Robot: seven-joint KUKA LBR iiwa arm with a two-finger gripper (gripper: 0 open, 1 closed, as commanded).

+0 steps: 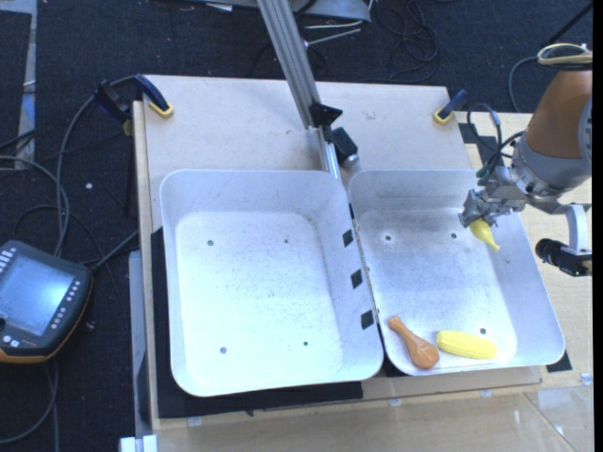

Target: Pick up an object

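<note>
The robot arm (556,125) reaches in from the right, its gripper (486,217) poised above the far right part of the right bin (443,262). A small yellow piece (486,234) pokes out below the fingers and looks pinched between them, lifted off the bin floor (its shape is too small to tell; prob. a bit of toy fruit). The fingers look closed down narrow on it.

Two more things lie near the bin's front edge: an orange toy drumstick (415,343) and, just beside it, a yellow toy corn cob (465,345), the two close but seemingly not touching. The left bin (254,281) sits alongside.

All three look like light, stiff, smooth plastic, so slippery rather than fragile. Judging by the view, the hold is near the yellow piece's upper end, w/ most of it hanging below; a mid-body pinch across the narrow width would likely be steadier.
</note>
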